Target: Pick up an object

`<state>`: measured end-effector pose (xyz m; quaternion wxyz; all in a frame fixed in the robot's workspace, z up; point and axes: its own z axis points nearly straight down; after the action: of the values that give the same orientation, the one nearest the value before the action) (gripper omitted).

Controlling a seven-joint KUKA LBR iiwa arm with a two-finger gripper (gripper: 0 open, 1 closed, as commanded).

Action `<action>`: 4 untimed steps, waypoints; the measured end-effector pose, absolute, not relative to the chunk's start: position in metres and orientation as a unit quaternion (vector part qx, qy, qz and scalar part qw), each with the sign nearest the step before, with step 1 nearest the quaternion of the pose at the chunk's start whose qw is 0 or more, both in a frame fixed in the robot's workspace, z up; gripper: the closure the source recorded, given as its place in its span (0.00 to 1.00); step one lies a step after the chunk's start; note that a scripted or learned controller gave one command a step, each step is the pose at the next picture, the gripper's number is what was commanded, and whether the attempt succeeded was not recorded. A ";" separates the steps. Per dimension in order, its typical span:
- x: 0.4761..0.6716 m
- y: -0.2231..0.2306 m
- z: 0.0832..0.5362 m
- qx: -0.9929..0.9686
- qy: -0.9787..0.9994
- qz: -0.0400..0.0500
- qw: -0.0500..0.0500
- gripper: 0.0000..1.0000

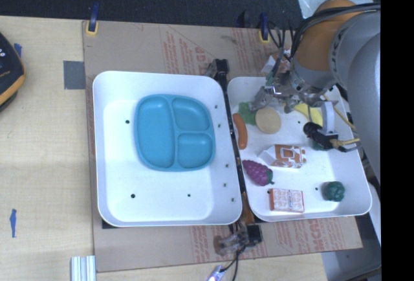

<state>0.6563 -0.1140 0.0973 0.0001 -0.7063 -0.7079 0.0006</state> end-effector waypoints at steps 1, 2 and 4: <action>0.656 -0.103 0.092 -0.706 -0.709 0.001 0.002 0.00; 0.656 -0.094 0.092 -0.705 -0.709 0.001 0.002 0.00; 0.656 -0.095 0.092 -0.705 -0.709 0.001 0.002 0.00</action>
<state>0.6560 -0.0954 0.0920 0.0021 -0.7053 -0.7089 0.0015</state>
